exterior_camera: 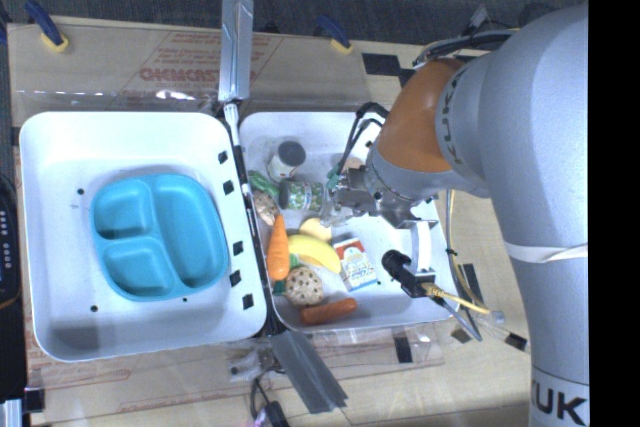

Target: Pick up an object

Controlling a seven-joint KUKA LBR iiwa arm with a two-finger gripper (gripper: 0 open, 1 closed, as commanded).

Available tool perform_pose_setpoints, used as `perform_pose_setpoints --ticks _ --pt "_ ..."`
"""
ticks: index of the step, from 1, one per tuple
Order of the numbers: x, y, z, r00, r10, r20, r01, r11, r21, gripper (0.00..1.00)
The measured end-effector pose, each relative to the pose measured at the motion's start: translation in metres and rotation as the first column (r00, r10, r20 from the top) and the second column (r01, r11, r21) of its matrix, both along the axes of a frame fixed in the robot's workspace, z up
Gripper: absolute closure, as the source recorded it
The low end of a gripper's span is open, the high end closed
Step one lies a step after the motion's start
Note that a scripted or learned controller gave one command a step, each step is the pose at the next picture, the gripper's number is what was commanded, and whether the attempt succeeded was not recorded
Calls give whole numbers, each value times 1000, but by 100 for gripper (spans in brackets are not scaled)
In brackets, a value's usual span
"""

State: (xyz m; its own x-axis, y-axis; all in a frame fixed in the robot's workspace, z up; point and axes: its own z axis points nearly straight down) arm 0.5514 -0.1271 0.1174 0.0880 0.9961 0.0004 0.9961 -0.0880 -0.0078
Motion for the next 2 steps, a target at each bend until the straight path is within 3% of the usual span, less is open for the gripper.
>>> perform_pose_setpoints --ticks 1,2 --pt "-5 29 10 988 -157 1 157 988 0 100" --pt "-6 29 10 988 -157 1 157 988 0 0"
